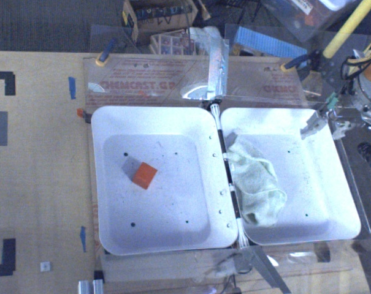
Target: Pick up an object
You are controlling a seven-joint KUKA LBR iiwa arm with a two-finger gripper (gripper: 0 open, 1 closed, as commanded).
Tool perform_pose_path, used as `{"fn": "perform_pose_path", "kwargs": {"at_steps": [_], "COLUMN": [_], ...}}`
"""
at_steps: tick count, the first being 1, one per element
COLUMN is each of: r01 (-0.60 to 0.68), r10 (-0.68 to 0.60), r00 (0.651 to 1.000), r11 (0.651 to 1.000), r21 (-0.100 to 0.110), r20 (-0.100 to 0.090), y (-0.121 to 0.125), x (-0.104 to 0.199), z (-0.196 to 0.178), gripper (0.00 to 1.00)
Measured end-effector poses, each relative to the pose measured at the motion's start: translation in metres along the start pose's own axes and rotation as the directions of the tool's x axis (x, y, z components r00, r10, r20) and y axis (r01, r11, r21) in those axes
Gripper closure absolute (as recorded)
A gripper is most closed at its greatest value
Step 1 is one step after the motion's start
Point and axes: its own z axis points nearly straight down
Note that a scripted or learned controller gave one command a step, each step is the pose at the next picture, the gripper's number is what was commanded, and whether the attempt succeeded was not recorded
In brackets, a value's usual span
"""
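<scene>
2 shallow white bins are sitting side by side on the wooden counter [38, 182], the left bin [105, 130] and the right bin [338, 195] touching along their inner rims. An orange block [145, 175] is lying on the floor of the left bin, left of its middle and turned at a slant, well apart from every wall. A crumpled pale green cloth [256, 182] is lying in the right bin, bunched against that bin's left wall and trailing toward the near rim. The claw [320, 120] is hanging at the right bin's far right corner, above the rim, with grey metal parts behind it at the view's right edge; it is too small and blurred to tell how it is set, and nothing is showing in it. It is well apart from both the block and the cloth. Strips of blue tape [72, 87] are sticking to the counter left of the bins, and a clear plastic sheet [148, 84] is lying just beyond their far rims.
</scene>
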Motion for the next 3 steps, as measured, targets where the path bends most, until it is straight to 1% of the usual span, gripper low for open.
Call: {"fn": "perform_pose_path", "kwargs": {"at_steps": [1, 2, 3], "r01": [-0.041, 0.134, 0.068], "r10": [0.041, -0.134, -0.068], "r00": [0.999, 0.991, 0.998], "r11": [0.999, 0.991, 0.998], "r21": [0.002, -0.001, -0.012], "r20": [-0.001, 0.001, 0.002], "y": [0.006, -0.042, -0.027], "x": [0.02, 0.057, 0.1], "z": [0.003, 0.092, 0.137], "gripper": [0.0, 0.0, 0.0]}}
